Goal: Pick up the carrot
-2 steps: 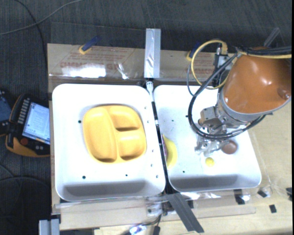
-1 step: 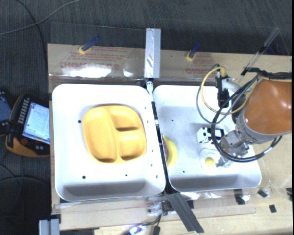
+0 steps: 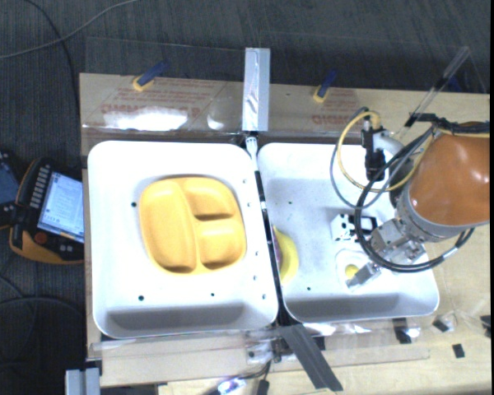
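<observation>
Camera view, entry: two white bins side by side on a bench.

Left bin point(image 3: 107, 303) — holds a yellow divided tray point(image 3: 192, 224), three compartments, nothing lying in them.

Right bin point(image 3: 313, 179) — the arm point(image 3: 449, 183) reaches in from the right, wrapped in black and yellow cables. The gripper point(image 3: 364, 274) sits low over the bin floor near the front right corner. Whether it is released or clenched cannot be told; cables and wrist cover it.

Yellow rounded thing point(image 3: 286, 253) — lies against the right bin's left wall, beside the divider; part hidden.

Carrot — no piece can be surely named as one. A small yellowish patch shows just at the gripper tip, too small to identify.

Handling note, as a judgement: the step is the descent and close. It would go best with the tip centred across the narrow width of the target, low enough to grip below its middle, and clear of the bin wall.

Writing — faint red lettering on the clear sheet point(image 3: 173, 105) behind the bins, unreadable. A handheld screen point(image 3: 53, 208) lies at left, text illegible.
</observation>
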Motion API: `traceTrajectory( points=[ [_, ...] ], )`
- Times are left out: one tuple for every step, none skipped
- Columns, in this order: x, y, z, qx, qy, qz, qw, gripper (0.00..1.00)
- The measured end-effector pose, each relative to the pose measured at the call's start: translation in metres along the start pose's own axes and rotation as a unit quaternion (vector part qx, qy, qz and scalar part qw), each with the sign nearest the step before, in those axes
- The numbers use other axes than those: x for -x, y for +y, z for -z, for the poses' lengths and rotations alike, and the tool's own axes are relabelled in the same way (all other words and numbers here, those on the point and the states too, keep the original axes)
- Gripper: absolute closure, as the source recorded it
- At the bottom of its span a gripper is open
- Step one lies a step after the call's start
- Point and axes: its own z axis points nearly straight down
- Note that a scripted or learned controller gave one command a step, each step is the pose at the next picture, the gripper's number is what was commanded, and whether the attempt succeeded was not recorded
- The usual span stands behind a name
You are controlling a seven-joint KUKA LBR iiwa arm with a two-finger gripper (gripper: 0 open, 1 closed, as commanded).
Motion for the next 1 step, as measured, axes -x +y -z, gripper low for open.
traceTrajectory(
  points=[
    [-0.0076, 0.0023, -0.0393, -0.001, -0.002, 0.318, 0.9482, 0.00]
  ],
)
